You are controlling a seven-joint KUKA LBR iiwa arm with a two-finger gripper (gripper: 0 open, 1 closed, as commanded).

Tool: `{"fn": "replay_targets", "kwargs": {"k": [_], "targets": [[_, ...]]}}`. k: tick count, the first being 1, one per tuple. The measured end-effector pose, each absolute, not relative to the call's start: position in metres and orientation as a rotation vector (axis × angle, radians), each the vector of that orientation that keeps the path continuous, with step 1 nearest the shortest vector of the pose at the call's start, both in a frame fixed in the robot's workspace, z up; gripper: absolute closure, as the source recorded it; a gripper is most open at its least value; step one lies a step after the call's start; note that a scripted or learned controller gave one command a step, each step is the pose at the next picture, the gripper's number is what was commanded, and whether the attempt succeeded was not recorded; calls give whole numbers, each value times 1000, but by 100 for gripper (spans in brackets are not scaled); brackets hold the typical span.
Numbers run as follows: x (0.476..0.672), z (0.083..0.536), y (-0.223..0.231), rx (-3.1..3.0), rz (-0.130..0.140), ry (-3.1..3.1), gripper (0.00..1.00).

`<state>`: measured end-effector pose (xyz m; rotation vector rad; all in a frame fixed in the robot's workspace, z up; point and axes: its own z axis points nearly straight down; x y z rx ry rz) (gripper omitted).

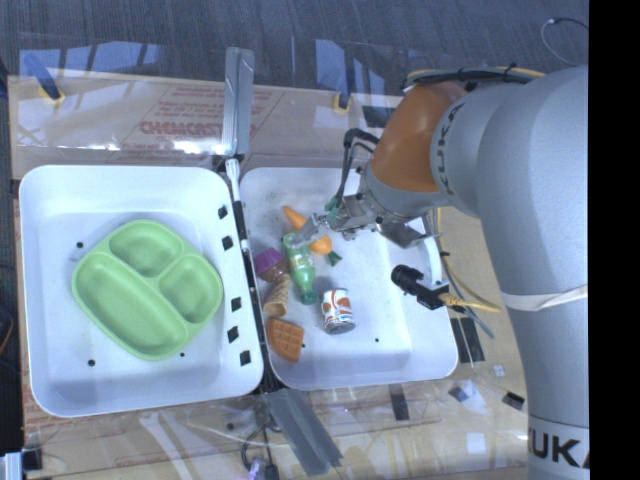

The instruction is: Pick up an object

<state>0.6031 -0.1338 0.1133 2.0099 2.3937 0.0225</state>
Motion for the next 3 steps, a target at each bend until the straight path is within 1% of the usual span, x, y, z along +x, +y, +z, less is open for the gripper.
{"fn": "replay_targets", "kwargs": {"k": [1, 2, 3], "targets": [[603, 124, -135, 2006, 17, 2396, 100], [603, 124, -135, 2006, 16, 2396, 0], [625, 92, -125, 1979, -1, 2442, 0]]}}
